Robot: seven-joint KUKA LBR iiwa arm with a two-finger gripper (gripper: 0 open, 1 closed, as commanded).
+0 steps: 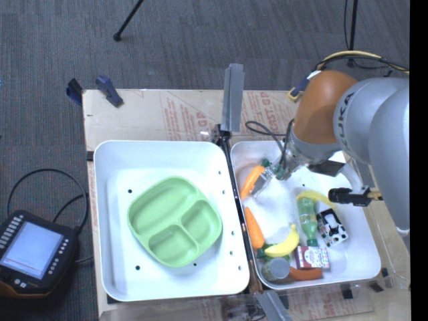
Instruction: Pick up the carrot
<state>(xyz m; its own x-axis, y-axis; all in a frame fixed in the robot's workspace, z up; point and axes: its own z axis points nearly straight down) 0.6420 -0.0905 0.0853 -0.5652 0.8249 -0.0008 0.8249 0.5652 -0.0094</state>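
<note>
In right bin (pixel 364 263), gripper (pixel 273 172) just beside upper carrot (pixel 252 179).

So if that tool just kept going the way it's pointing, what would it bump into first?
Most likely the upper carrot. The tool points down and toward the picture's left inside the right bin, and that carrot lies right beside its tip. Depth is hard to judge from above, so it might reach the bin floor first.

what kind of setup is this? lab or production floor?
Most likely a robotics lab test bench. A KUKA arm reaches over two white bins holding toy food such as a carrot and a green divided plate, a teach pendant lies on carpet, and a stand leg shows behind.
</note>
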